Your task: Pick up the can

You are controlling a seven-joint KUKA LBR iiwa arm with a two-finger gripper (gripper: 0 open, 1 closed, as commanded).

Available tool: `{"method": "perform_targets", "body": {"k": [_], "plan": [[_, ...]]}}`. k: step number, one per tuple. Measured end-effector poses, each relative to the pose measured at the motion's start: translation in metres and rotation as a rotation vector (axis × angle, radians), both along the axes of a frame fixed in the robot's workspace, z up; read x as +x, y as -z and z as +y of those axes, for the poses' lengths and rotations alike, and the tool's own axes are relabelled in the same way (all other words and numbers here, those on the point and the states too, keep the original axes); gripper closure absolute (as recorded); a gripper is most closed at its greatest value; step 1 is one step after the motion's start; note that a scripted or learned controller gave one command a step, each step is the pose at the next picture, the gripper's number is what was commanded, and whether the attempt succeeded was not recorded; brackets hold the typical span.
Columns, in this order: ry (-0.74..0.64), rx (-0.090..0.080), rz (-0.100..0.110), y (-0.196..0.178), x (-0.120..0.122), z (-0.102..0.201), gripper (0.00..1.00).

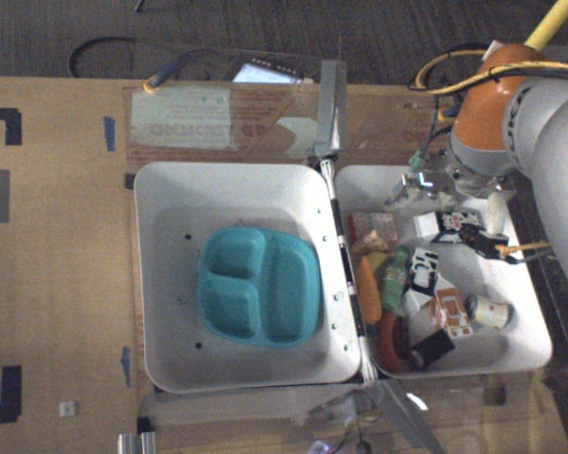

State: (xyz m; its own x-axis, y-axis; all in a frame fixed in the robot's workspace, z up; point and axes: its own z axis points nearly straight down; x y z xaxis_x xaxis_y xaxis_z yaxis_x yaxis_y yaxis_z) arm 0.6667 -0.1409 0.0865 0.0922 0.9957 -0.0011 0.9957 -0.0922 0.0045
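Observation:
The can (pixel 489 311) is small and pale with a reddish end. It lies on its side near the right wall of the right bin (pixel 530 348). My gripper (pixel 424 189) hangs over the back of that bin, below the orange wrist band (pixel 488 121). It is well behind the can and to its left, apart from it. Nothing shows held in it.
The right bin also holds an orange carrot (pixel 368 291), a green packet (pixel 394 282), a reddish sausage (pixel 388 340), a black block (pixel 431 348), an orange-and-white box (pixel 452 312) and a black-and-white card (pixel 423 270). A teal divided plate (pixel 260 287) lies in the left bin (pixel 170 197).

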Motion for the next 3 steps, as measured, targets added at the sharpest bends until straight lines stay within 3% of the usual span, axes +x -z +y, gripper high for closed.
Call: {"method": "perform_targets", "body": {"k": [2,3], "plan": [[0.031,0.001,0.003,-0.007,-0.008,-0.011,0.00],[0.028,0.000,0.000,-0.019,-0.006,-0.010,1.00]]}}
